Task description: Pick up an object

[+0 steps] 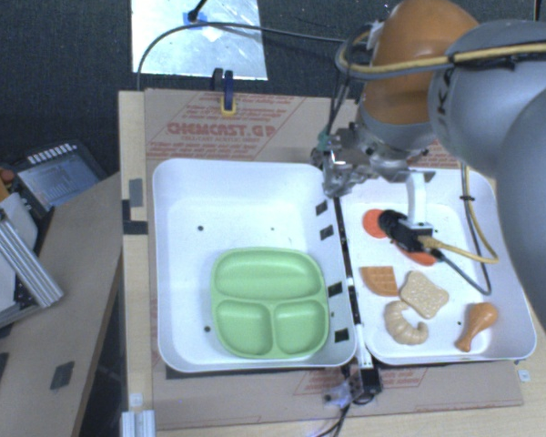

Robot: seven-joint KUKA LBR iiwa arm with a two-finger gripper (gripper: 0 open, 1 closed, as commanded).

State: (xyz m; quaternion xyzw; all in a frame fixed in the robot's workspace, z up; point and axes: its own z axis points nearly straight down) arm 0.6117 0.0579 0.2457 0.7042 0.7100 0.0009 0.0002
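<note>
Camera view has me reaching in from the right, my wrist bent over the top of the right bin [514, 330], with my hand [338, 182] hanging near that bin's upper left corner, just beside the divider between the two bins. From this angle I cannot tell how my hand is set, and I see nothing carried in it.

The things I could pick all lie in the right bin, below my hand and toward the near edge. Closest is a red-orange round piece [376, 223], partly under a black part of my tool, just below and to the right. Farther down sit an orange wedge [379, 279], a tan slice of toast [423, 294] touching it, a pale croissant [407, 323] beneath those, and a drumstick [475, 323] off to the right, its long axis slanting from upper right to lower left. A yellow cable [464, 252] crosses above the toast.

The left bin [177, 189] holds a green divided plate [270, 300], well apart from my hand.

So my judgement is that the coming move runs down the bin, toward the camera, and somewhat rightward.

Red lettering on the cardboard sheet [223, 127] on the table behind the bins reads roughly "CHEMCAST GP", though the last letters are blurred.
</note>
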